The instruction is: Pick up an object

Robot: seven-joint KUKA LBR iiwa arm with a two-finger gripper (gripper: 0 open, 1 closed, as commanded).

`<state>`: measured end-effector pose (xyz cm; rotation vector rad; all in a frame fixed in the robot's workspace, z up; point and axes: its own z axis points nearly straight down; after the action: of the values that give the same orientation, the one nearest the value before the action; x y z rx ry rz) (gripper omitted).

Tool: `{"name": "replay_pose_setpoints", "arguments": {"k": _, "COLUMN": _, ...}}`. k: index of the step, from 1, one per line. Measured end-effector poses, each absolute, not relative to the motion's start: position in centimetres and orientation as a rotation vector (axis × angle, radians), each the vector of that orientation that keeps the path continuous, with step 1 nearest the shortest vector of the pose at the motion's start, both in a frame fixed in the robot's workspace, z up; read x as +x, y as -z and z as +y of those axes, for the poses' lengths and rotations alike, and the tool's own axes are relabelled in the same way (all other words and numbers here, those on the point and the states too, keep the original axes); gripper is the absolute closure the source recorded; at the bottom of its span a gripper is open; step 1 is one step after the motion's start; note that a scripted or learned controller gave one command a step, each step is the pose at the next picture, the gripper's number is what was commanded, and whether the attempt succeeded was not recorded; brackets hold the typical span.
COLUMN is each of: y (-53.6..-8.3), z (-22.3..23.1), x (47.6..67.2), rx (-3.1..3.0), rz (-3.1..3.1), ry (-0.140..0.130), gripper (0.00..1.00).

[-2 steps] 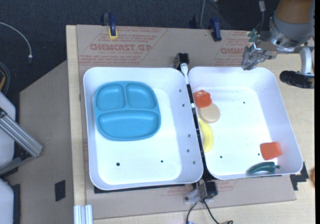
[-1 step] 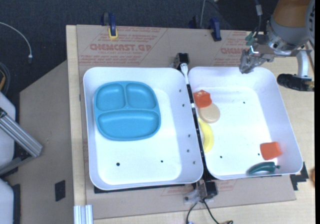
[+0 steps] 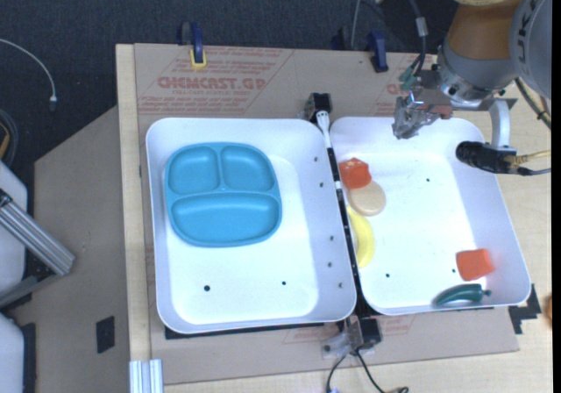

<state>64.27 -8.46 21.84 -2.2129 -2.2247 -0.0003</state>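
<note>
The gripper (image 3: 408, 124) hangs over the upper edge of the right bin (image 3: 438, 216); whether it is open or closed cannot be told, as it looks small and blurred. An orange piece (image 3: 355, 174), a beige disc (image 3: 367, 199) and a yellow piece (image 3: 363, 238) lie along the bin's left wall. An orange block (image 3: 474, 264) and a green object (image 3: 462, 296) are in the lower right corner. The left bin (image 3: 298, 286) holds a blue plate (image 3: 223, 194).
</note>
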Motion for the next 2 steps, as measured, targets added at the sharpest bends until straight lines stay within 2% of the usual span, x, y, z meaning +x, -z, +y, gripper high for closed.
{"name": "replay_pose_setpoints", "arguments": {"k": 2, "y": -23.1, "z": 1.4, "x": 57.4, "rx": -2.213, "rz": -2.224, "ry": -0.002, "gripper": 1.00}}
